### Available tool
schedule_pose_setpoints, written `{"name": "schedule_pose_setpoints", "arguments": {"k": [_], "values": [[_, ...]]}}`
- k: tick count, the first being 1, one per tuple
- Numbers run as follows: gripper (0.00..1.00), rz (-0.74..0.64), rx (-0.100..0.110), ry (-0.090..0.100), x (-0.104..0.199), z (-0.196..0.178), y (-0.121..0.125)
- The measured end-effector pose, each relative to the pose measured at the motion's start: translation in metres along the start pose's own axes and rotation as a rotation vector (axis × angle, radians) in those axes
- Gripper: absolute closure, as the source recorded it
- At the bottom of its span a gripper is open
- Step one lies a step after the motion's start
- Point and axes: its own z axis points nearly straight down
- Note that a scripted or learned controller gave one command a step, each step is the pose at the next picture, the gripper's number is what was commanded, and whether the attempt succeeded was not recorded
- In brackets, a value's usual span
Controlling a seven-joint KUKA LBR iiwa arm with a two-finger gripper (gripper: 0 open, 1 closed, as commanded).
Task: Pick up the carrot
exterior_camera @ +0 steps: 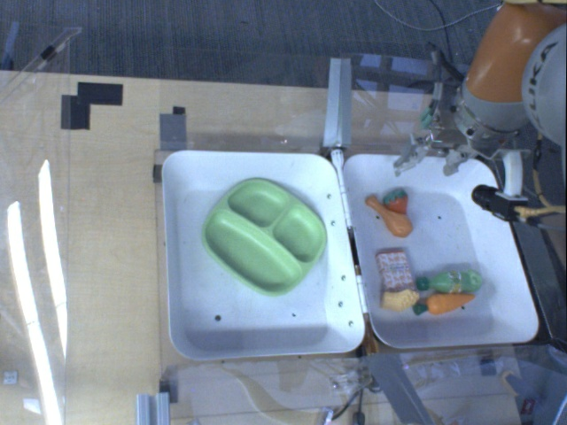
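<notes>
You have the carrot [449, 304] lying in the right bin [496, 237], at that bin's near edge toward its right corner, with its green top end pointing left. Touching it just behind is a green corn-like piece [459, 282]. To the carrot's left sits a yellow bit [400, 300], and behind that a pink-and-white block [394, 268]. Farther back in the bin you see a drumstick [392, 217] with a small red-and-green vegetable [397, 202] against it. The gripper [434, 155] hangs over the bin's far rim, well apart from the carrot, its fingers spread and pinching nothing. Left of the bin, a green divided plate [264, 234] rests in the other bin [190, 326]
</notes>
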Motion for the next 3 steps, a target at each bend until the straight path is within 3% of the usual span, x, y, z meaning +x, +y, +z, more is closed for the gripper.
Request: {"name": "schedule_pose_setpoints", "arguments": {"k": [1, 2, 3], "values": [[0.0, -0.003, -0.005, -0.001, 0.015, 0.127, -0.015], [1.0, -0.003, -0.014, 0.002, 0.017, 0.114, -0.012], [1.0, 0.201, -0.002, 0.0, 0.049, 0.029, -0.039]]}}
